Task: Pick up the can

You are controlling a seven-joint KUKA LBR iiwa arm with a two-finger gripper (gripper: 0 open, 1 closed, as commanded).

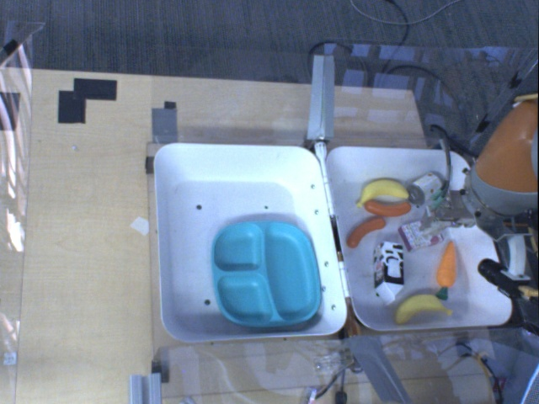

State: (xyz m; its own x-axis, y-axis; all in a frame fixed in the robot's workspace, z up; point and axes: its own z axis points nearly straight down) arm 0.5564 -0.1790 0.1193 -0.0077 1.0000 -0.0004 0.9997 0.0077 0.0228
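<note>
Reaching for the can

Our gripper hovers in the right bin; we cannot tell its state. The can lies just beside it, near 2 bananas. Next, we judge, comes alignment over it.

A pale wooden bench stands on dark grey carpet crossed by a thin cable.

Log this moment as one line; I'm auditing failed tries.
gripper: over right bin | can: lying beside banana, not held | tray: left bin
</note>
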